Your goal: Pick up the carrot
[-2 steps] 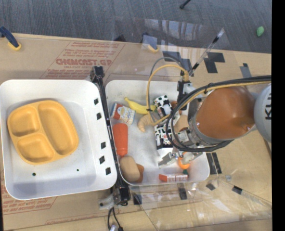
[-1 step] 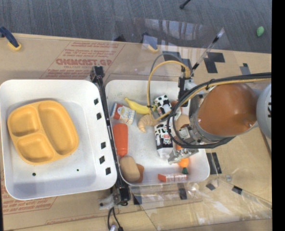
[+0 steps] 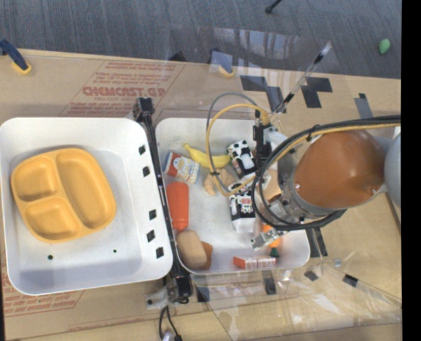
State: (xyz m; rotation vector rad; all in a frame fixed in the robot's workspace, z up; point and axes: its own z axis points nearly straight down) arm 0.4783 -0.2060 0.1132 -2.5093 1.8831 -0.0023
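A long orange carrot (image 3: 178, 204) lies along the left wall of the right bin (image 3: 196, 128), pointing toward the front, with a brown potato (image 3: 192, 249) just below its end. The arm's orange-banded wrist (image 3: 335, 170) hangs over the right half of that bin. My gripper (image 3: 265, 237) shows beneath it near the bin's front right, well to the right of the long carrot and partly hidden by the wrist. A small orange and green piece (image 3: 274, 245) lies right at the gripper; what it is cannot be told.
The right bin also holds a yellow banana (image 3: 205, 159), a small carton (image 3: 181, 168), a black-and-white cow toy (image 3: 240, 155), a dark milk carton (image 3: 242, 212) and a flat orange-white packet (image 3: 253, 262). A yellow divided plate (image 3: 61, 193) sits in the left bin (image 3: 89, 268). Cables loop above the wrist.
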